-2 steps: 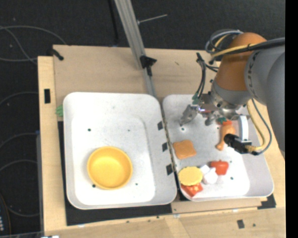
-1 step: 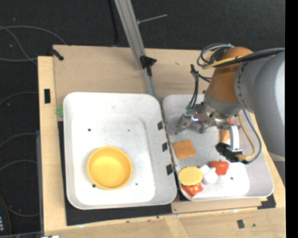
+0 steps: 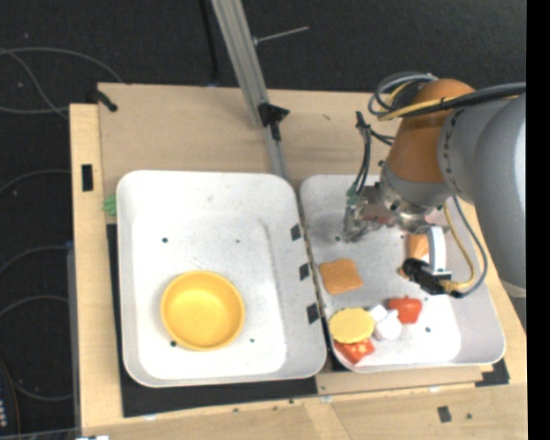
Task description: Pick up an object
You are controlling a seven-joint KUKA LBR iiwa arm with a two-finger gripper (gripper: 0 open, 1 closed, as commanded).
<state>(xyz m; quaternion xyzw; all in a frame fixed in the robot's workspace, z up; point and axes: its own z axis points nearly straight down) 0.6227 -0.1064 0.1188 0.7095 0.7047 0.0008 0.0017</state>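
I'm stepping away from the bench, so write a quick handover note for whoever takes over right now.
Claw: low over the far part of the right bin; too small and blurred to tell whether it is open or shut, and nothing visible in it.
Things: orange-brown square piece lies flat in the right bin, just nearer the camera than the claw. Yellow round piece, red pieces and a white piece cluster at that bin's near edge. Yellow bowl sits in the left bin.
Done: no pick visible.
Left: grasp and lift one object.
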